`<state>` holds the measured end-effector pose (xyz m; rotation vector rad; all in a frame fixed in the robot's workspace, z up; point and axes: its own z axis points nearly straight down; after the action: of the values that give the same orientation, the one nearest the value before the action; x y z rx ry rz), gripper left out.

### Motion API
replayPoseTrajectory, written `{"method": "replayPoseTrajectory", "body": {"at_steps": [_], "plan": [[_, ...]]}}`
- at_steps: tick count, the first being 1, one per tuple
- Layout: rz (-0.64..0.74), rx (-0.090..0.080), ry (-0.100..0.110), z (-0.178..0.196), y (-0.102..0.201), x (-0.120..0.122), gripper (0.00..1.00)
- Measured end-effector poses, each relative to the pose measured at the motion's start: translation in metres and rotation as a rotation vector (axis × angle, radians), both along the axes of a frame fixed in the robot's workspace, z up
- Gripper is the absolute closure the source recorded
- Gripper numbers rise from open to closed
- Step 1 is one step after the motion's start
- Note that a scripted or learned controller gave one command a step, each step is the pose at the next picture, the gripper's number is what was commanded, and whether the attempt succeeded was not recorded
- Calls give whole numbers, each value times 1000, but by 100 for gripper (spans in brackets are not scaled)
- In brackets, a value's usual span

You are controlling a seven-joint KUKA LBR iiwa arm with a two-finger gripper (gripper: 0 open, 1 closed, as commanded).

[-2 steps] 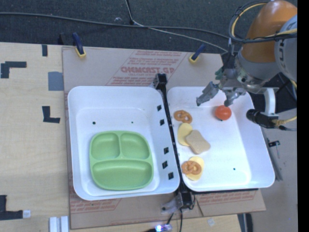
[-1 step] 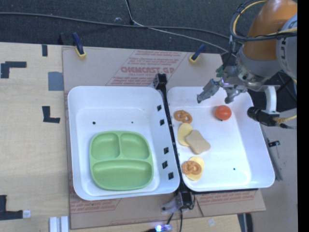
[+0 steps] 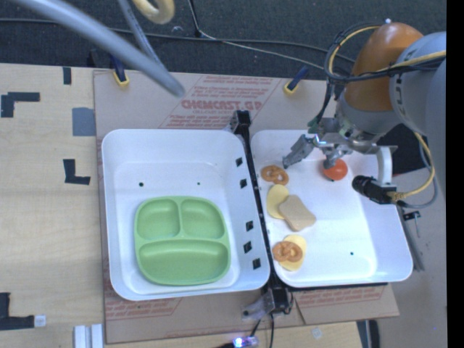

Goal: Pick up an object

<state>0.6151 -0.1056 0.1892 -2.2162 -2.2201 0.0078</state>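
The right bin (image 3: 346, 232) holds small toy foods. A red tomato-like piece (image 3: 335, 170) lies at its far side, just under the wrist. A brown pretzel (image 3: 274, 174) sits near the divider, with a yellow slice (image 3: 275, 201) and a beige bread slice (image 3: 298, 212) in front of it. A second pretzel (image 3: 288, 251) rests on another yellow slice (image 3: 297, 259) near the front rim. My gripper (image 3: 317, 158) hangs over the far part of this bin, open, one finger (image 3: 297, 153) splayed toward the first pretzel. Nothing shows between the fingers.
The left bin (image 3: 116, 194) carries a green divided plate (image 3: 181, 239). A black divider (image 3: 250, 201) runs between the bins. A black cable fitting (image 3: 373, 188) juts from the arm over the right bin. A grey pole (image 3: 94, 27) crosses the top left.
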Motion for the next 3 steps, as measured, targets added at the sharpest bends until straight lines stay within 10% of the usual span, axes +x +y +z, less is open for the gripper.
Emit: {"method": "replayPoseTrajectory", "body": {"at_steps": [2,3], "plan": [[0,-1,-2,-105,8,5,0],[2,-1,-5,-92,9,6,100]]}}
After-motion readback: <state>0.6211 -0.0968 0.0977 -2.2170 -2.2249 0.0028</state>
